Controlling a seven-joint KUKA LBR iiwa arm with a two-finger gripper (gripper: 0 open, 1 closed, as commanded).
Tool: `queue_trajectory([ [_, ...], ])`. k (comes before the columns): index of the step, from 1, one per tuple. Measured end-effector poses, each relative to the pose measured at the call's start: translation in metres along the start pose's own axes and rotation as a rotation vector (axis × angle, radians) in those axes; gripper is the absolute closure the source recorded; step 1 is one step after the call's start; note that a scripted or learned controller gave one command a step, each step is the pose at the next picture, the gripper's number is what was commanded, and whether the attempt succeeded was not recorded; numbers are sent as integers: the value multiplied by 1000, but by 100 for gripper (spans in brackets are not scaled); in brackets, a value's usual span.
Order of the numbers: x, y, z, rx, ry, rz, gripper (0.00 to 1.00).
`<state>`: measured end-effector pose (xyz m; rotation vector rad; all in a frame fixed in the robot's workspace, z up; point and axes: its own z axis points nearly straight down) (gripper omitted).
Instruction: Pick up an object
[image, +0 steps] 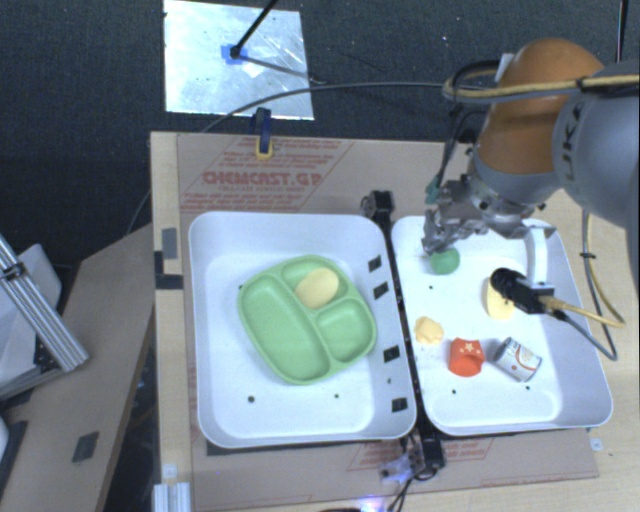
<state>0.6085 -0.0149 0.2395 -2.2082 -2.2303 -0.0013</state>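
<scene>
My gripper (437, 243) hangs over the far left part of the right bin (570, 400), directly above a small green object (444, 262) that its fingertips touch or nearly touch. Whether the green object sits between the fingers is hidden by the gripper body. Further toward the front of the same bin lie a small pale yellow piece (429, 329), a red object (465, 356) and a small silver can (518, 359). A yellow object (497, 298) lies near the bin's middle, partly covered by the robot's black part.
The left bin (230, 400) holds a green divided tray (300, 322) with a yellow round object (318, 287) in its far compartment. Black clips line the divider between the bins. The arm's orange band and grey body loom over the right bin's far side.
</scene>
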Motion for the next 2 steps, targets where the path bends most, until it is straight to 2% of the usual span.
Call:
queue_trajectory([
  [1,41,-14,8,0,-1,1,100],
  [2,101,-33,12,1,0,-1,100],
])
